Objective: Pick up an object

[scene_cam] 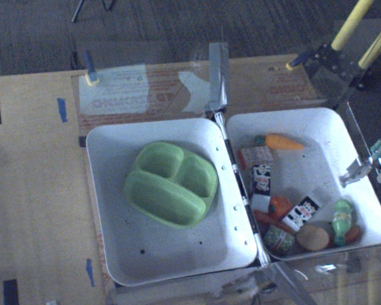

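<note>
Nearest us, along the right-hand shallow white plastic bin's front wall, small toys crowd together: a brown rounded potato-like piece, a green bottle-shaped toy and a black-and-white cow-print carton. We judge any of these a fair pick, though the crowding leaves little room around each. Further back lies an orange toy carrot, apart from the rest and so easier to reach. The left white bin holds a green divided plastic tray. At the right bin's right rim, the claw hangs above the wall; we cannot tell its spread.
</note>
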